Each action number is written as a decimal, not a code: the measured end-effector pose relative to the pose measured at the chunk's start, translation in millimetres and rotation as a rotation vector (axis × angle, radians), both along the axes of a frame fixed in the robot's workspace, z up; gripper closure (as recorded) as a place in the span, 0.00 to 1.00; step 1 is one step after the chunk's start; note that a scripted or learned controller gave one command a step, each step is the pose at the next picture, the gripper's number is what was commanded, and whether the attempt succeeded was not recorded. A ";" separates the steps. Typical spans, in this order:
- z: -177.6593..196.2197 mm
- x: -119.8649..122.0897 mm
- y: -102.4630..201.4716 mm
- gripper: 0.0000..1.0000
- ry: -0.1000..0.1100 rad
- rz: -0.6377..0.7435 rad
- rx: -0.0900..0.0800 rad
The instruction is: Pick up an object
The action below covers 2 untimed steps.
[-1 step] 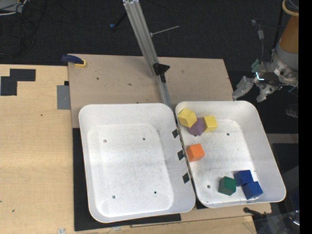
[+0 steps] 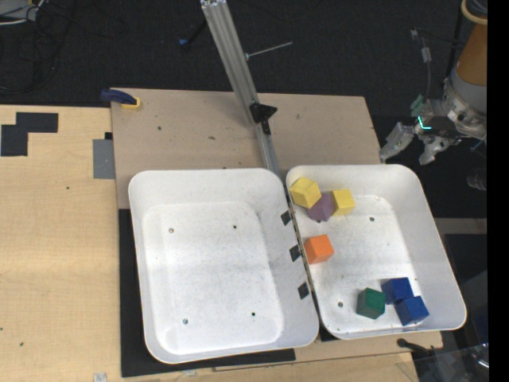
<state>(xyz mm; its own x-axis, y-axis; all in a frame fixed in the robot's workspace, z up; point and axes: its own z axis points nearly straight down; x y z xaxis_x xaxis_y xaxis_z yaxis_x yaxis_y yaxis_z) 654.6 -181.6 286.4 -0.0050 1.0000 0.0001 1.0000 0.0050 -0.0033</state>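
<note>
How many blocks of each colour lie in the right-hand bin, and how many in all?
Yellow: 2
Purple: 1
Orange: 1
Green: 1
Blue: 2
Total: 7

The arm is cut off by the right edge above its wrist.
</note>
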 end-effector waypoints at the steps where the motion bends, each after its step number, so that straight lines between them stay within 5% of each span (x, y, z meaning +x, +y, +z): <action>1: -44.9 -5.3 2.9 0.00 0.004 -0.004 0.001; 2: -93.8 2.6 3.8 0.00 0.004 0.001 0.001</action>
<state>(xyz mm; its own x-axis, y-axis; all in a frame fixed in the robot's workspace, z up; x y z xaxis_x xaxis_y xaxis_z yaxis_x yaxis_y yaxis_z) 657.2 -177.8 192.6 -0.0055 1.0000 0.0013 1.0000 0.0055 -0.0073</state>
